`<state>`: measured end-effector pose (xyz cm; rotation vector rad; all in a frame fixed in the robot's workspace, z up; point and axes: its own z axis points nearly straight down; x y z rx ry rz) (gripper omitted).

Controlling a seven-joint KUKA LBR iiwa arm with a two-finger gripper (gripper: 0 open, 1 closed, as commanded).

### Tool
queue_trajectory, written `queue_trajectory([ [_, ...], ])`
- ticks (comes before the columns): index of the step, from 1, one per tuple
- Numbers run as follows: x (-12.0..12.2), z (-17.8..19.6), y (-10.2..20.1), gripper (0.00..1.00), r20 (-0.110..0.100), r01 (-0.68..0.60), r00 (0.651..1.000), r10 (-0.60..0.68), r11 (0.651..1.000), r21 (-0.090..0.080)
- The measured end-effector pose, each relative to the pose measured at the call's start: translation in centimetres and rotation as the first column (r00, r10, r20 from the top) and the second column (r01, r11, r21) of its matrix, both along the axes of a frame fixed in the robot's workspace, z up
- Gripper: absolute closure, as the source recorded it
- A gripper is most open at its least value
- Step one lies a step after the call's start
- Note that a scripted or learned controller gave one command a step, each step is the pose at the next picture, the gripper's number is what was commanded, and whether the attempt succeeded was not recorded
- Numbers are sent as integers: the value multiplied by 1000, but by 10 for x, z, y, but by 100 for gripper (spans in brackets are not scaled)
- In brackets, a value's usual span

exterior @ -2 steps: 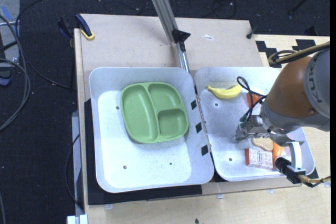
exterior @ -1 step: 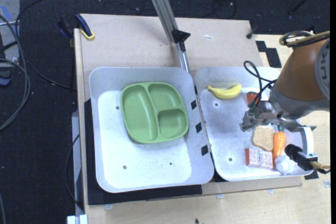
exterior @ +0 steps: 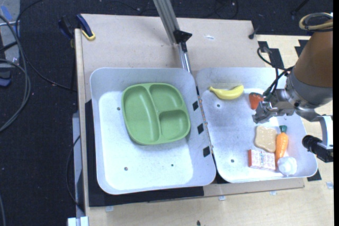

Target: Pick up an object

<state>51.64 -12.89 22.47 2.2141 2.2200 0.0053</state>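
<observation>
Bread slice (exterior: 265,138) just below gripper (exterior: 265,112)

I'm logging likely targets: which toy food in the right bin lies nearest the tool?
The red piece, right beside the tool; the banana, bread and carrot lie farther.

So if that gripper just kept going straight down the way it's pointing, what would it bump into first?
Most likely the slice of bread, which lies just below the gripper in the right bin. Depth is hard to judge from this slanted view, so it could instead land on bare bin floor beside the bread.
</observation>
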Motion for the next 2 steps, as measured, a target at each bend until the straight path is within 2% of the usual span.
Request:
queue_trajectory([
  [1, 2, 64, 0, 100, 1, -1, 1000, 1, 1000, 0],
  [2, 21, 59, 40, 100, -5, -4, 1000, 4, 1000, 1],
])
